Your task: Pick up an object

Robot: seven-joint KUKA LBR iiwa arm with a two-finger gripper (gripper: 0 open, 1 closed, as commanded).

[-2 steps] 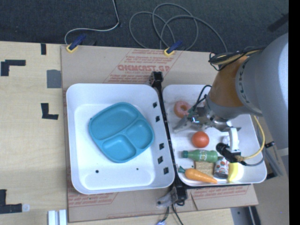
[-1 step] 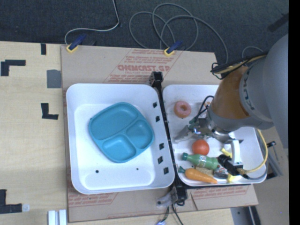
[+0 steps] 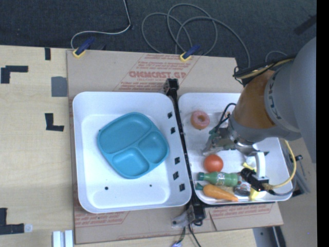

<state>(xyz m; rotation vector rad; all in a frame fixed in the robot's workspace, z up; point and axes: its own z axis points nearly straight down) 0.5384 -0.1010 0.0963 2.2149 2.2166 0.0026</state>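
The right bin [image 3: 277, 197] holds a pink donut [image 3: 200, 120] at its back left. A red tomato [image 3: 213, 163] lies in the middle, with a green bottle [image 3: 220, 178] lying on its side just in front of it. An orange carrot [image 3: 220, 192] rests along the front wall. My gripper [image 3: 213, 140] reaches in from the right and hangs low over the bin floor, between the donut and the tomato, a little above the tomato. I see nothing held in it.
In the left bin [image 3: 82, 138] lies a blue divided plate [image 3: 133, 144]. A black divider [image 3: 178, 138] runs between the two bins. The grey arm with its orange band [image 3: 257, 104] covers the right bin's back right part.
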